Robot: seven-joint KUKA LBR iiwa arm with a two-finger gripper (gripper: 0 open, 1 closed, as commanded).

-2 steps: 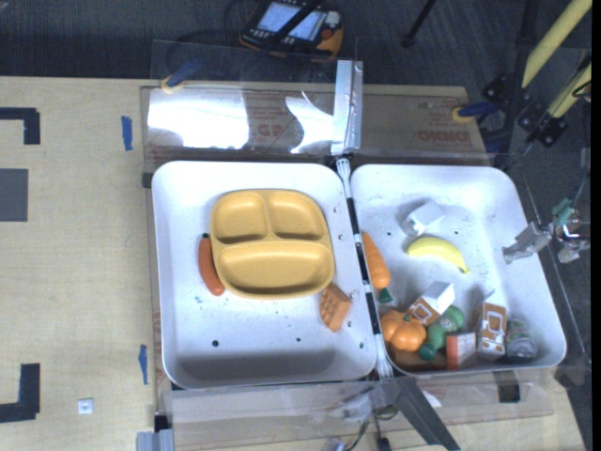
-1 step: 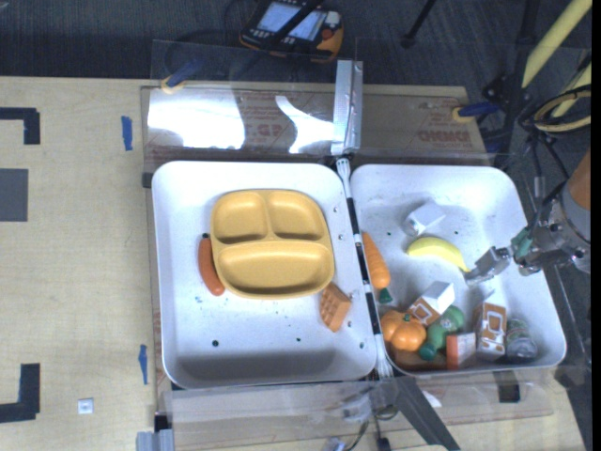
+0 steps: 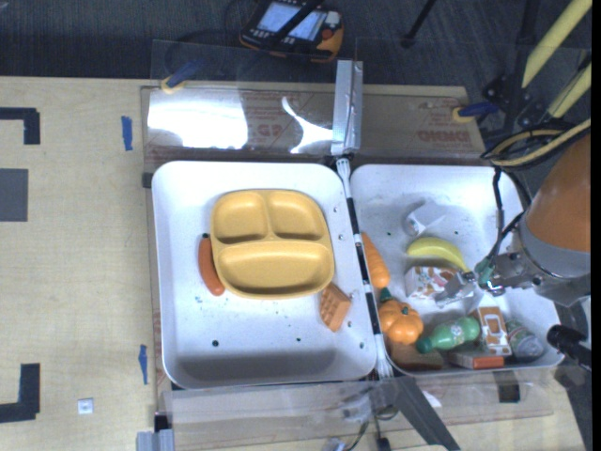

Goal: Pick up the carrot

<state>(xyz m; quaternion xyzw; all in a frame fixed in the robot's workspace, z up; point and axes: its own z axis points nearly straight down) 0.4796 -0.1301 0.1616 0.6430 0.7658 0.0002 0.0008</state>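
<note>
Carrot [image 3: 376, 263] lies against right bin's left wall [image 3: 361, 280], above the pumpkin [image 3: 402, 324] | pincer [image 3: 470, 285] hangs over the wrapper [image 3: 432, 282], can't tell its spread | you risk snagging banana [image 3: 438, 251] or wall

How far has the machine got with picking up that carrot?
Nothing looks done yet. The carrot lies in the right bin, against its left wall, above the small pumpkin. In hand: the claw hovers over the packet just below the banana, apart from the carrot and with nothing visibly in it. Left to do: move left to the carrot, grip it, lift it.
</note>
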